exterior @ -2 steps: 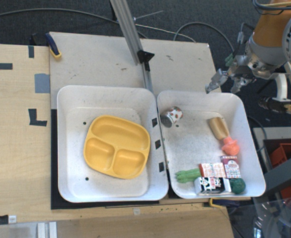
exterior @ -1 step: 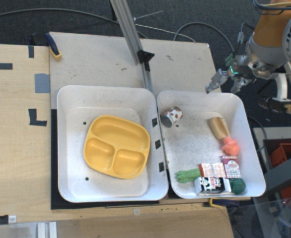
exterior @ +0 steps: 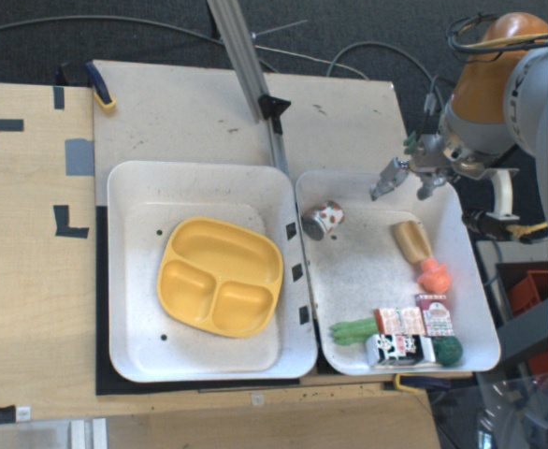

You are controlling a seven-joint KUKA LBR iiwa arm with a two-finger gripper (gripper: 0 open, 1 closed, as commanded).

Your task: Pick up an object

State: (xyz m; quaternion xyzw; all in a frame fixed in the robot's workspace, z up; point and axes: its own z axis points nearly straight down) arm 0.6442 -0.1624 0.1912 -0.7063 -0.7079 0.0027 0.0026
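Pale wood worktop (exterior: pixel 31 279) over dark carpet, with two shallow white bins set side by side on a lighter board. Left bin (exterior: pixel 124 251): holds one yellow divided plate (exterior: pixel 220 276), lying flat near the middle; broad, rigid, probably smooth plastic, and its low rim would give a two-finger grip little to close on. Right bin (exterior: pixel 470 251): several small candidates. Near its upper left, a small cup-like item with red spots (exterior: pixel 325 219), tipped on its side and well apart from the rest; likely light and hard, liable to roll if nudged. Toward the right wall, a tan cone with a pink end (exterior: pixel 420 253), lying at a slant; looks like a light toy, best taken across the narrower tan body. Along the bottom wall, a green leafy toy (exterior: pixel 353 331), small printed cartons (exterior: pixel 412 322) and a dark green ball (exterior: pixel 448 350), packed touching or just beside one another; light, but crowded, so the fingers would have little room to enter. The hand (exterior: pixel 407 178) hangs over the upper right corner of the right bin, fingers spread apart and pointing down, nothing between them. Judgement: the spotted cup or the cone offers the cleanest approach; both are isolated.
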